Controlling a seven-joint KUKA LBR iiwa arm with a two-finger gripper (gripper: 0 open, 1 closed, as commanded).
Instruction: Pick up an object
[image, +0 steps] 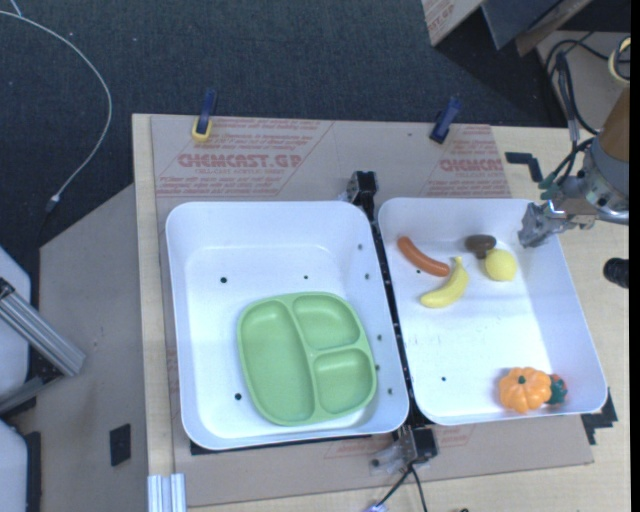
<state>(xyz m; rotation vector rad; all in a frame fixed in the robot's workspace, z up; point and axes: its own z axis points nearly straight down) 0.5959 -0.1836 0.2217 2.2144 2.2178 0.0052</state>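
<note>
Arm (612, 165) enters at right edge, grey metal body, rounded wrist section, tan-orange band above it near the top corner. Hand (537, 225) small, grey-silver, blocky metal, dull finish, a short grey link joining it to the wrist. Thin teal-green cable or tube loops along the wrist toward the hand, dark wires beside it. Fingers too small and blurred to make out, no readable markings or screws
</note>
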